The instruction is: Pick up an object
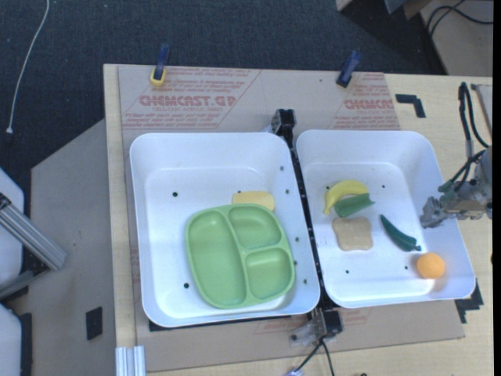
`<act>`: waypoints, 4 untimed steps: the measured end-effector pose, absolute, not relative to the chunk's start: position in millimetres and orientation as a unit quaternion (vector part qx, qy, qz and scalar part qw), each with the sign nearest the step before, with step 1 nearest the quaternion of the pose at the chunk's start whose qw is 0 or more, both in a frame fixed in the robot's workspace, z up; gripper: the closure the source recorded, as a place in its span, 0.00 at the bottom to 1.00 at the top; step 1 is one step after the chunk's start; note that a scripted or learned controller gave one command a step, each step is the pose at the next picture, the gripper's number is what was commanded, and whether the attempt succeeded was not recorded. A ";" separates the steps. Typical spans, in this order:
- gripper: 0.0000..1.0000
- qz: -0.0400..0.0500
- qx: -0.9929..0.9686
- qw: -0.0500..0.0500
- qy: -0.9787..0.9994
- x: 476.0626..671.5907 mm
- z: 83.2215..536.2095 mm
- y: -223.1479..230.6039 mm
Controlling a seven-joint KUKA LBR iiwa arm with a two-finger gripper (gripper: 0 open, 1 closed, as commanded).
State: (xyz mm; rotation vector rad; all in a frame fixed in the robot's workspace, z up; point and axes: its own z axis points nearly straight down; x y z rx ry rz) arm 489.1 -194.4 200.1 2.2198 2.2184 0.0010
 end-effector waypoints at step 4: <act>1.00 0.001 0.705 0.001 0.710 532.3 269.0 -93.6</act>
